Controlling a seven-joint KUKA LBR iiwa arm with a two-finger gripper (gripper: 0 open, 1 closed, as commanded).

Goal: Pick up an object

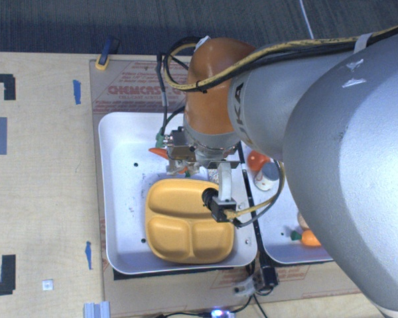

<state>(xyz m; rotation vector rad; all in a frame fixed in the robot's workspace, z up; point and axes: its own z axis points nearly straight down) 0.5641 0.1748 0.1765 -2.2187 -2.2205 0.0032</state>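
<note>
— How far has the pick been carried?

— Nothing is seen lifted. The yellow dish lies flat on the floor of the left bin, taking up its near half, and no grasp on it can be made out. The pick is judged not yet made.

— How is the dish to be described?

— As broad, glossy and round-cornered, moulded in three sections: one long one toward the far side, two smaller ones toward the near edge. Such smooth bulk is judged awkward for a narrow grip, and a rim would probably have to be taken.

— And the tool?

— The tool is placed low at the dish's far edge, under the wrist. How far it is open cannot be told, and nothing is shown held in it. A small orange piece lies just beside it, toward the left wall.

— Elsewhere?

— In the right bin, an orange lump is seen by the near edge.
</note>
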